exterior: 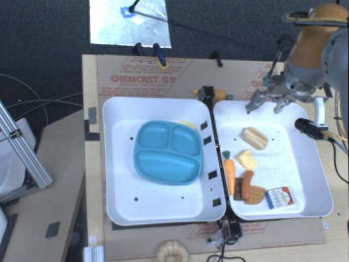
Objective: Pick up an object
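Bread roll (255,138) sits below open gripper (268,103), apart, in rt bin (311,162).

Left white bin (122,201): blue divided tray (168,151) lying flat at centre, a yellow item (188,125) showing at its far edge. Shiny sheet (130,14) on dark floor, far left. Blue clamp (160,56) at board's far edge. Aluminium frame (19,152), left.

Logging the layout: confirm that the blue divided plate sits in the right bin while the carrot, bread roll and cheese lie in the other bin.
Wrong bin. The camera view shows the blue divided plate in the left bin; the carrot, bread roll and cheese lie in the right bin.
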